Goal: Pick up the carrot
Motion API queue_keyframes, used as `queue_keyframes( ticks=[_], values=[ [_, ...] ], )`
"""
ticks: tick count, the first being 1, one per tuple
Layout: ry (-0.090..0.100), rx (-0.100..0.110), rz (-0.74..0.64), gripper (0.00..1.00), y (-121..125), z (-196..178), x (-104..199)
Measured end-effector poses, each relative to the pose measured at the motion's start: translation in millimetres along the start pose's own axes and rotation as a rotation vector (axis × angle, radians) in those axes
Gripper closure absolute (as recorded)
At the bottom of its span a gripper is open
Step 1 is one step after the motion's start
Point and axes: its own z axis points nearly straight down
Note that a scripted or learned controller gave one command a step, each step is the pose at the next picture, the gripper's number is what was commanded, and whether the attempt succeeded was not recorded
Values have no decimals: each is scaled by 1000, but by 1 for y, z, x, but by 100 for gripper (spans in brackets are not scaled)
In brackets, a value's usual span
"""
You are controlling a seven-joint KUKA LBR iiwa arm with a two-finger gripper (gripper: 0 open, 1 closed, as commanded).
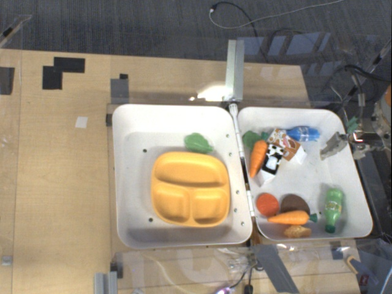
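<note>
Two carrots lie in the right bin (349, 182). One orange carrot (257, 157) with a green top rests near the bin's left wall, pointing toward the front, beside a black-and-white carton (277, 156). The other carrot (289, 217) lies crosswise at the bin's front, its green end to the right. My gripper (335, 144) hangs over the right bin's far right side, well apart from both carrots, with nothing visibly in it.
The right bin also holds a blue bottle (304, 133), a red tomato (266, 204), a brown round item (296, 203), a green bottle (332, 209) and a tan piece (297, 230). A yellow divided plate (191, 187) and a green leafy item (198, 142) sit in the left bin (131, 164).
</note>
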Motion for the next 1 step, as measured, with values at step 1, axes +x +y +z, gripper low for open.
queue_keyframes(
  ticks=[1],
  values=[
    [1,1,-121,0,-48,125,31]
  ],
)
